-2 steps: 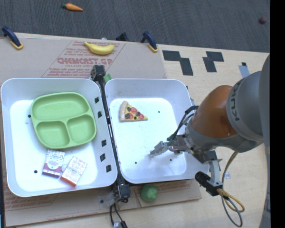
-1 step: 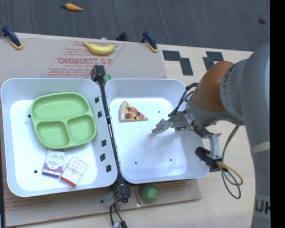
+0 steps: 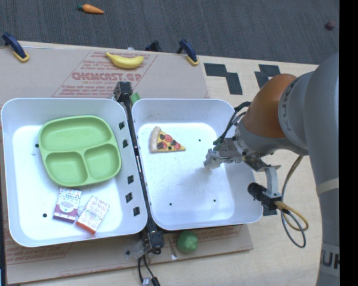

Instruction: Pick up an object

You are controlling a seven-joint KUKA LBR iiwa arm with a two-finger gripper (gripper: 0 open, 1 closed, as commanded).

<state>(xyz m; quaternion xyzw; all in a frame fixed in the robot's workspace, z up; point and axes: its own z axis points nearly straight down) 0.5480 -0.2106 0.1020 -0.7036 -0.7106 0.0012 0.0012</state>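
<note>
My gripper [image 3: 212, 161] hangs low in the right bin [image 3: 191, 216], right of the pizza slice [image 3: 164, 142]. Whether it is open, I cannot tell

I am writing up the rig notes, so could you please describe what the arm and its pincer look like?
The arm is smooth, rounded grey metal, with a glossy orange band above the wrist. The pincer is a small grey metal assembly. Dark cables loop beside the wrist, and a yellowish cable with a black connector hangs beneath. White lettering marks the arm's lower section.
</note>
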